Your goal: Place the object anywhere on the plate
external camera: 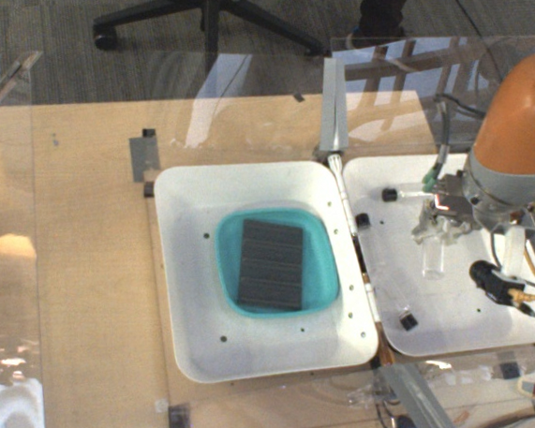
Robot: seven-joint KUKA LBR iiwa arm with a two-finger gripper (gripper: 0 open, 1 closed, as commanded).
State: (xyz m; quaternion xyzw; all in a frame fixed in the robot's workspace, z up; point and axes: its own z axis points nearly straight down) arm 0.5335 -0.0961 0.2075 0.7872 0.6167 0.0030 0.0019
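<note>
Two bins point(267, 354); block point(270, 264) lying on plate point(323, 283) (teal). Gripper point(433, 249) over right bin, grip unreadable; could nudge block off on return.

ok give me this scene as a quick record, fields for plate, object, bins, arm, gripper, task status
plate: teal plate, square with rounded corners, in the left bin
object: dark grey ribbed block lying flat on the plate, slightly tilted
right bin: right bin with the arm over it
arm: arm with orange band, reaching in from the right of the view
gripper: gripper over the right bin, apart from the block
task status: block already lies on the plate
</note>
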